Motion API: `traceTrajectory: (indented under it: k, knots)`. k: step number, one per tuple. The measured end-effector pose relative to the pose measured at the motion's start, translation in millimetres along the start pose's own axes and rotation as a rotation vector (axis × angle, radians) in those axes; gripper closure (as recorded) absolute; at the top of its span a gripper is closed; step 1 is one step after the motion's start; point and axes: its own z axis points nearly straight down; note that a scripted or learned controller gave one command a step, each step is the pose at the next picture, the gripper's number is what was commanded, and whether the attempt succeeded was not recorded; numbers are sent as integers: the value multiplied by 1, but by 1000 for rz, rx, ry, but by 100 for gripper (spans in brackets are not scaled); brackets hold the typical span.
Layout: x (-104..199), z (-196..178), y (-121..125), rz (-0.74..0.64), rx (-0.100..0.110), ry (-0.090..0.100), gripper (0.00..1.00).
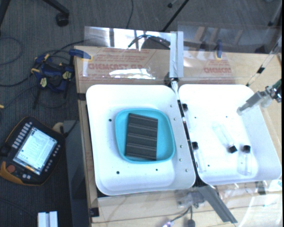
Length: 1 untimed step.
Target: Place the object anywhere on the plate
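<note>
a: plate [166, 148] sat in the left bin [102, 126], and a dark ribbed block [142, 136] already lay on it, long axis running away from the camera.
b: and the gripper [244, 108]?
a: over the right bin [270, 145], well apart, block off to its left. fingers too blurred; i couldn't tell their state.
</note>
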Motion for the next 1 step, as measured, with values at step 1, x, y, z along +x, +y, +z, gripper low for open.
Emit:
traceTrajectory:
  k: [1]
  knots:
    - [6, -87, -21, 151, -1, -3, 0]
